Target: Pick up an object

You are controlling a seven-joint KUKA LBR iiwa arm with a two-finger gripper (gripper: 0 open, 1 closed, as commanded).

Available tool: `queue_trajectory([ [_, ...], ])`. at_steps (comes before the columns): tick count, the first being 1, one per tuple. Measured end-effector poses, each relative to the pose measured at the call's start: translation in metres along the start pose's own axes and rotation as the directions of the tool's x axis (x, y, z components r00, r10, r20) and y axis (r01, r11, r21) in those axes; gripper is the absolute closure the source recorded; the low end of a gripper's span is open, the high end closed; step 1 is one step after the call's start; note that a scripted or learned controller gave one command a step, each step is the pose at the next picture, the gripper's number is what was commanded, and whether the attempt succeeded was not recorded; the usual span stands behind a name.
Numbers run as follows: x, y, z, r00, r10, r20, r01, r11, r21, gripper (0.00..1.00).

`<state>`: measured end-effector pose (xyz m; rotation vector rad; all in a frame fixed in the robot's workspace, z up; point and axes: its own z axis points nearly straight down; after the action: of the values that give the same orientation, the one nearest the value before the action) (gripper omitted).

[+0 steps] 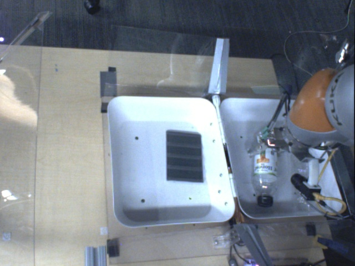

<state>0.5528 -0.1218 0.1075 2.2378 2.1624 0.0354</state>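
Bench (pixel 61 165): pale wood, carrying both bins side by side. A dark floor runs along the top of the view.
Left bin (pixel 128 148): shallow, white, with rounded corners. It is the larger of the two in the view and sits in the middle of the bench.
Right bin (pixel 239 143): shallow and white. Its left wall is just beside the left bin's right wall, and its right part is covered by the arm.
Arm (pixel 313 107): grey with an orange band, reaching in from the right over the right bin.
Ribbed panel (pixel 184 155): a dark rectangle with crosswise ridges, lying flat near the middle of the left bin, well apart from the walls.
Metal strip (pixel 219 65): a grey bar on the far side of the bench, pointing at the seam between the two bins.
Bottle (pixel 265 173): clear plastic with a pale label, lying on the floor of the right bin. Its length runs from the top of the view towards the bottom.
Gripper (pixel 270 143): low over the bottle's upper end, at or touching it. Whether it is spread, closed or pinching the bottle cannot be told from this angle.
Black cap (pixel 264 200): on the bottle's lower end, near the bin's front wall.
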Motion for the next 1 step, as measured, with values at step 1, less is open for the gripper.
queue_trajectory([
  [1, -0.0027, 0.0057, 0.0071, 0.988, -0.153, 0.002, 0.153, 0.988, 0.002, 1.00],
])
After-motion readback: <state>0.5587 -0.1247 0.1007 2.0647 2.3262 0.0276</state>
